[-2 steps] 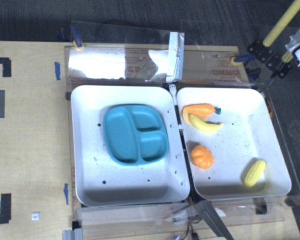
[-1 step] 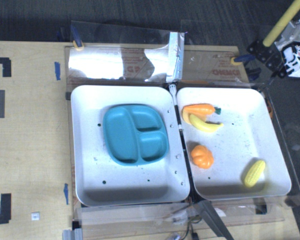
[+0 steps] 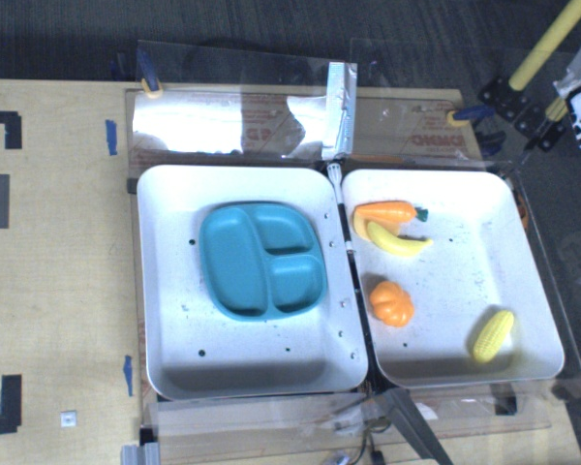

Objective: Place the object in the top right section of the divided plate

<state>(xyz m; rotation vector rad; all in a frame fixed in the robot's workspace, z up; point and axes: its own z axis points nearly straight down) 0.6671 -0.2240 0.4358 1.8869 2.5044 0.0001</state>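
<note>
A blue divided plate point(image 3: 263, 258) lies in the left white bin point(image 3: 169, 221), with one large section on its left and two smaller ones on its right. Its top right section point(image 3: 283, 229) holds nothing. In the right white bin point(image 3: 465, 260) an orange carrot point(image 3: 387, 212) lies against a yellow banana point(image 3: 399, 242) at the back left. A small orange pumpkin point(image 3: 391, 302) sits near that bin's left wall. A yellow corn cob point(image 3: 492, 334) lies at the front right.
A clear plastic wall point(image 3: 242, 114) with a metal post point(image 3: 340, 109) stands behind the bins. A yellow rod point(image 3: 557, 29) and black clamps point(image 3: 518, 105) sit off the bench at the top right. The wooden bench top point(image 3: 48, 289) extends to the left.
</note>
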